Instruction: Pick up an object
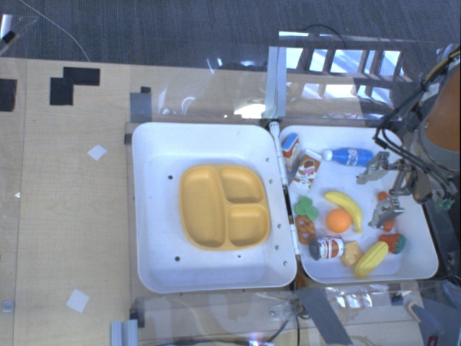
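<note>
Gripper positioned over right bin, right of banana and orange; finger state cannot be told, nothing seen between them. Blue bottle near bin's far wall. Yellow tray in left bin on desk

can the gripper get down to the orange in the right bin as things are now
Probably yes. The gripper hangs over the right bin, close beside the orange, whose top is uncovered. The banana touches its upper edge and could be nudged.
</note>
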`<action>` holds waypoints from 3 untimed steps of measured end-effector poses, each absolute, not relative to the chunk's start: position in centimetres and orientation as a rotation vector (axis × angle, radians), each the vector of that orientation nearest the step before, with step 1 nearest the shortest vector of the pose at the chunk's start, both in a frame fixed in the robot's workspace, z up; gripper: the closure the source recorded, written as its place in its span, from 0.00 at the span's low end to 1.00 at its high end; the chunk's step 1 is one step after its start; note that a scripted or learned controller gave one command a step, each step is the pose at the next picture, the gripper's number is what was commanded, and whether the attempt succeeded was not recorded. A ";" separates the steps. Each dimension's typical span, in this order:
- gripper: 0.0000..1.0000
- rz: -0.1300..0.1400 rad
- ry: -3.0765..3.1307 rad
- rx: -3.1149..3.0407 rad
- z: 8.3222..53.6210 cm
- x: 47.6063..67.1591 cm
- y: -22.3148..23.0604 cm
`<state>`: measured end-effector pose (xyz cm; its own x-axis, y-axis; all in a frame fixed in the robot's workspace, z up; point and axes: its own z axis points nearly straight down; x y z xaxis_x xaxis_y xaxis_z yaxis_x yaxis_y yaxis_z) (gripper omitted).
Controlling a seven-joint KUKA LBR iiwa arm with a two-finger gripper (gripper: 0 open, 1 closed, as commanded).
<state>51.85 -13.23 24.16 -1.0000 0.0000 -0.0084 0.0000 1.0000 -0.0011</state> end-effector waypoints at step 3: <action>0.00 -0.001 3.097 0.455 9.0 58.6 -20.5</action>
<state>58.59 -20.46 9.03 -0.9577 0.2874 -0.0115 0.2874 0.9578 0.0012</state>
